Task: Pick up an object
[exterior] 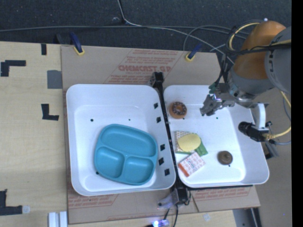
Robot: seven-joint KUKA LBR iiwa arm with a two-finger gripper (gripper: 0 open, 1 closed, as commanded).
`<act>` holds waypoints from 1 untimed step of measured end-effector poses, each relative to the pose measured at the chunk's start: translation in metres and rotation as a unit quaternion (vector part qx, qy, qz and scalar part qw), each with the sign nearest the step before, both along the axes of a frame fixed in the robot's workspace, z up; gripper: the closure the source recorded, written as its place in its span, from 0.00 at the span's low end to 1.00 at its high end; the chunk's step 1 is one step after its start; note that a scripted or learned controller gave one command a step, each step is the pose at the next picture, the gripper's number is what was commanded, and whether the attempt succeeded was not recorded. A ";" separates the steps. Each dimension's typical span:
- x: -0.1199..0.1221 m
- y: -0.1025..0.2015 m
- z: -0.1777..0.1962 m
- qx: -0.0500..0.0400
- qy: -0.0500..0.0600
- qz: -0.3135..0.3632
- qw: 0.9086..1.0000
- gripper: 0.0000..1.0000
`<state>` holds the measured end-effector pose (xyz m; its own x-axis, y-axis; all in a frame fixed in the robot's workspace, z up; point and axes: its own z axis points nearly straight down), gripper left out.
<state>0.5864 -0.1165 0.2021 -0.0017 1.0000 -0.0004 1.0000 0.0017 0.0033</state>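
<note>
Nearest the camera, a flat red-and-white packet point(191, 164) lies in the right bin point(236, 126), beside a smooth yellow disc point(189, 142) on green-edged packaging and a small brown round piece point(225, 157). Farther back sits a brown ring-shaped doughnut point(178, 109). Hovering just right of it, the end effector point(209, 107) carries nothing; whether it is spread cannot be told. Judged step: approach, calling for descent onto the doughnut.
</note>
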 end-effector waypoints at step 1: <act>0.000 0.000 0.008 0.000 0.002 0.000 1.000 1.00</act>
<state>0.5867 -0.1163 0.2105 -0.0007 1.0000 0.0003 1.0000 0.0007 -0.0001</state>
